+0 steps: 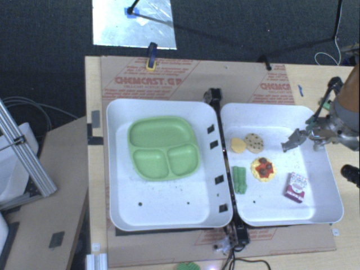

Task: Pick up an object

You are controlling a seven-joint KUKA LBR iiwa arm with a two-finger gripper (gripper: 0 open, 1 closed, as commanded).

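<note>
Several small objects lie in the right bin (pixel 323 207): a chocolate-chip cookie (pixel 254 143), a pale yellow disc (pixel 238 145) touching its left side, a round yellow piece with red topping (pixel 262 169), a green ridged piece (pixel 239 179) and a small red-and-white box (pixel 296 187). My gripper (pixel 302 145) hovers over the right half of this bin, to the right of the cookie and above the box. Its fingers (pixel 290 142) are spread open with nothing between them. The arm comes in from the right edge.
The left bin (pixel 121 207) holds a green divided plate (pixel 164 148). A black hinge strip (pixel 220 151) runs between the bins. Cardboard lies under both bins. A metal frame (pixel 22 151) stands at the far left, and cables hang at the right.
</note>
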